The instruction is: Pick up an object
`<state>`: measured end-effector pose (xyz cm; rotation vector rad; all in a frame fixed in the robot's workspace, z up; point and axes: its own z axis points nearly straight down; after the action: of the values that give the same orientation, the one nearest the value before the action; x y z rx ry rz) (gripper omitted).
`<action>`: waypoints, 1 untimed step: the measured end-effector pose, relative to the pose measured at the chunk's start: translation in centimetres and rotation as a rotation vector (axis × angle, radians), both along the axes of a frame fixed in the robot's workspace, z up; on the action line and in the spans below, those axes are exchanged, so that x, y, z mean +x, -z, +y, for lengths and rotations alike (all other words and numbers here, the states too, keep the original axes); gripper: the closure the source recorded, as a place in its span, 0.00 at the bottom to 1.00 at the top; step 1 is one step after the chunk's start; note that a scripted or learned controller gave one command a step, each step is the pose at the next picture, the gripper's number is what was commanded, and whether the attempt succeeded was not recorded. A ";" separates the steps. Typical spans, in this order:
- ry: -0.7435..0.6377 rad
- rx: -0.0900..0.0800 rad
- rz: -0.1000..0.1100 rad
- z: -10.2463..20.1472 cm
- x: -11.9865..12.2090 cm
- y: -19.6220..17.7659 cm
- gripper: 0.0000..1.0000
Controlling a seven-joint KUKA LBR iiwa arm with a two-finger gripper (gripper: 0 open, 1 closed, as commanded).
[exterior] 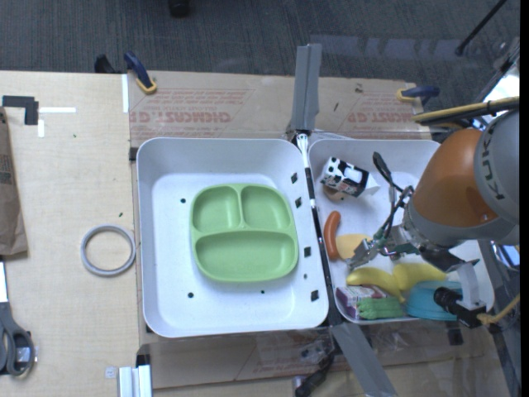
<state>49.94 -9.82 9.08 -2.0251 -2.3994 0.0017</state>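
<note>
Tool (364, 255) tips perhaps behind banana (395, 276)

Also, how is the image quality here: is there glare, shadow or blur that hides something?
In the camera view, lighting is even and soft; the green plate and left bin are sharp, with mild shine. The arm's orange band shades the right bin; the gripper over the toys looks slightly soft. Bright glare washes out the upper right corner.

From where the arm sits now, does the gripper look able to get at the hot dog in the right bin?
Probably yes. The hot dog lies bare on the right bin's floor near the divider, nothing on top. The gripper hovers just right of it, over the yellow pieces. The bin wall alongside could crowd the fingers.
</note>
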 end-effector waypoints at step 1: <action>-0.270 0.000 -0.002 0.2 0.5 0.0 0.00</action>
<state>50.44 -9.65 9.12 -1.6839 -2.6515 0.0005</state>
